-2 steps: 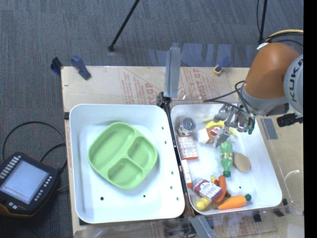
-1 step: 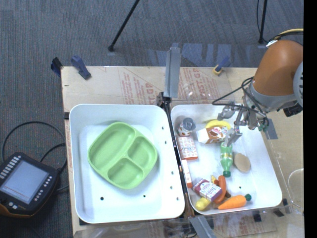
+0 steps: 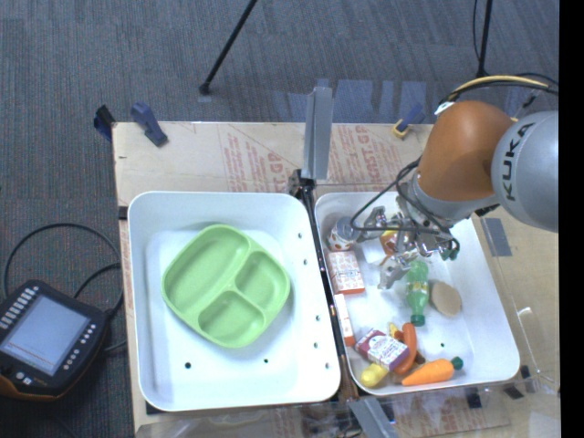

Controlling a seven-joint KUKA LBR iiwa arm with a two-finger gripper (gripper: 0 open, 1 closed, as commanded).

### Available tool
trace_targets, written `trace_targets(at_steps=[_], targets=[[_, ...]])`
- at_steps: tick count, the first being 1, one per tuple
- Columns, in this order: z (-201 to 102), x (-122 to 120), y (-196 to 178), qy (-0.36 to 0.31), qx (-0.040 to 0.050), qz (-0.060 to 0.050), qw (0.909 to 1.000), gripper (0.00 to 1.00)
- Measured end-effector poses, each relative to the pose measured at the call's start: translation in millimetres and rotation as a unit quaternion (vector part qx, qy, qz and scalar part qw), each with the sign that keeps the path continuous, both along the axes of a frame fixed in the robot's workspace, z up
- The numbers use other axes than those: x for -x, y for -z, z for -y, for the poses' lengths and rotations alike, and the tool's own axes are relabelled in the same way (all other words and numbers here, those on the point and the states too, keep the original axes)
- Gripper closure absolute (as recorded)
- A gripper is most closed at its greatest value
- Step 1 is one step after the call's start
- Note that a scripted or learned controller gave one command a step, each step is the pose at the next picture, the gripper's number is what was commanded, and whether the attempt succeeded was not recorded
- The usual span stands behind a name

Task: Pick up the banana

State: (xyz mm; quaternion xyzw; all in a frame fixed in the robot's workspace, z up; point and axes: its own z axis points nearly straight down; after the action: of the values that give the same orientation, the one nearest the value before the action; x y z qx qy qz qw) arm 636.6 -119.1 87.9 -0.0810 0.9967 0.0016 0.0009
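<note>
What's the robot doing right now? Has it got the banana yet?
Gripper low in right bin, above green bottle. Banana at bin's near edge, not picked up. Red-and-white carton pressed against it.

Carrying 2 shallow white bins side by side: a bench (image 3: 228,153) topped with brown printed board. Lying to the left, one bin (image 3: 155,336); sitting to the right, touching it along the middle seam, the other bin (image 3: 484,336). Standing upright behind the seam, a grey post (image 3: 318,135).
</note>
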Motion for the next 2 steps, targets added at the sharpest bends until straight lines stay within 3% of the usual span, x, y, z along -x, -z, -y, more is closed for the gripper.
trace_targets(at_steps=[1, 2], targets=[[-53, -5, -60, -0.090, 0.0001, 0.000, 0.9960, 0.00], [1, -9, -85, -0.257, 0.0007, 0.003, 0.9664, 0.00]])
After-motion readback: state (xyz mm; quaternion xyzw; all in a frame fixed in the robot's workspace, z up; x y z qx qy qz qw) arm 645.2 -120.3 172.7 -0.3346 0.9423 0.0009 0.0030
